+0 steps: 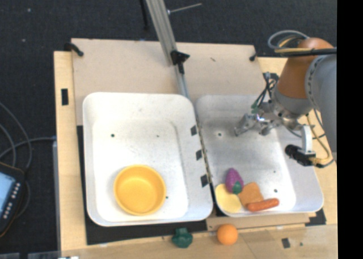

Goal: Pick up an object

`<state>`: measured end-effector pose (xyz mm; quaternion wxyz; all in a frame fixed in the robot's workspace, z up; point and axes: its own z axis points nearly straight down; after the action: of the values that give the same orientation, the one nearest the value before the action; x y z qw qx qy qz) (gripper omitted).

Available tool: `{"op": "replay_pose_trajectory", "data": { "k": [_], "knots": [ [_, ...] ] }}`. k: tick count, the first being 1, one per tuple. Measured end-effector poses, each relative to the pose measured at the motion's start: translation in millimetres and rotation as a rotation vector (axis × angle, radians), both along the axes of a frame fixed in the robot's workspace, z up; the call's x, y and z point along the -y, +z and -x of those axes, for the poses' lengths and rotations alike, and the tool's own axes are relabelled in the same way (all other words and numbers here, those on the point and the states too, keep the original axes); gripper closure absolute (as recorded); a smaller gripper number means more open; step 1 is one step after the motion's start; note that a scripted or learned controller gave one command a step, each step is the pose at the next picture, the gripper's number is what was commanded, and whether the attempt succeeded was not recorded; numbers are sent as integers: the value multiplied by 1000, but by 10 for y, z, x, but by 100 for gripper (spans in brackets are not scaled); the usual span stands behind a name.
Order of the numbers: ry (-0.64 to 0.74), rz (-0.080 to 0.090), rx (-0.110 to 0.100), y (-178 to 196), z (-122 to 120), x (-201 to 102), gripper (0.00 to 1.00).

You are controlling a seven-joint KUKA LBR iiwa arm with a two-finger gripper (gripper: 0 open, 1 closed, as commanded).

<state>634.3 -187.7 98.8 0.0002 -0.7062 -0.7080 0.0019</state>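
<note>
Two shallow white bins were recorded side by side on the table (122,71). In the left bin (136,110), a yellow bowl (140,189) was seen upright near the front edge. In the right bin (244,156), four small items were found clustered at the front: a purple piece (233,179), a pale yellow piece (227,200), an orange-brown piece (250,192) and a red-orange carrot-like piece (264,204), all close together or touching. Outside the bins, on the table's front strip, a green item (182,238) and an orange ball (227,234) were noted. The end effector (256,123) was positioned over the rear part of the right bin, well apart from the cluster; nothing was seen between its fingers, and how far apart they stood could not be told.
</note>
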Motion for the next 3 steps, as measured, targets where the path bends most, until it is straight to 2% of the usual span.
{"op": "replay_pose_trajectory", "data": {
  "k": [1, 2, 3],
  "knots": [
    [2, 2, 8, 145, -20, 10, 100],
    [1, -1, 9, 592, -55, -13, 100],
    [-3, -1, 5, 1105, 40, 22, 100]
  ]
}}
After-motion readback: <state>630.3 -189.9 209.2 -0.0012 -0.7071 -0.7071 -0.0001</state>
